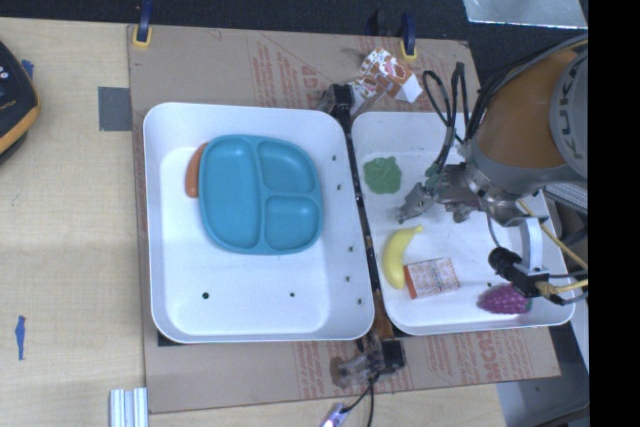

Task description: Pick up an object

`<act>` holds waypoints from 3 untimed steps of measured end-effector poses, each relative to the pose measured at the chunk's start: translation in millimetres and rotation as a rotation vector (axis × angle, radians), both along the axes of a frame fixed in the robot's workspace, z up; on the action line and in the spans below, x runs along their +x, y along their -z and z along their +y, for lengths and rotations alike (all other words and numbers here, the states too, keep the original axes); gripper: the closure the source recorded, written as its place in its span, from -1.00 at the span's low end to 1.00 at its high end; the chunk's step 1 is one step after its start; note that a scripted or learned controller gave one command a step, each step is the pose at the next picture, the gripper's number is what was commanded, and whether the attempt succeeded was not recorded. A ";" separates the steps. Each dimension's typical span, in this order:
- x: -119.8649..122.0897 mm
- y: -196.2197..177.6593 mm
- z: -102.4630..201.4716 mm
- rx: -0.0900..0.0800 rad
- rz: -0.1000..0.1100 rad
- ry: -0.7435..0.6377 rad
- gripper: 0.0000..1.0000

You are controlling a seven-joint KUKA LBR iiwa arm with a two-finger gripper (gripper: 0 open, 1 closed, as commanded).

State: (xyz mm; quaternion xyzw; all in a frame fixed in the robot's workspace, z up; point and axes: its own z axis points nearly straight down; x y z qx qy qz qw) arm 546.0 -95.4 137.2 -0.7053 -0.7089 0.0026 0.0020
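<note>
In the right bin lie a green leafy piece, a yellow banana, a small red-and-white box and a purple grape bunch. My gripper hangs over the middle of this bin, between the green piece and the banana, its grey fingers pointing left. Nothing shows between them. The grey arm with its orange band comes in from the right.
The left bin holds a blue divided plate with an orange item tucked under its left edge. Black cables loop over the right bin's far edge. A crumpled wrapper lies behind the bins.
</note>
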 end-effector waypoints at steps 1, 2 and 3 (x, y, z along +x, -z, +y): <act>-4.8 46.2 2.9 0.000 -0.001 0.000 -1.00; -4.6 35.8 1.6 -0.001 0.000 -0.003 1.00; 0.9 -124.0 -77.2 -0.001 -0.006 0.003 1.00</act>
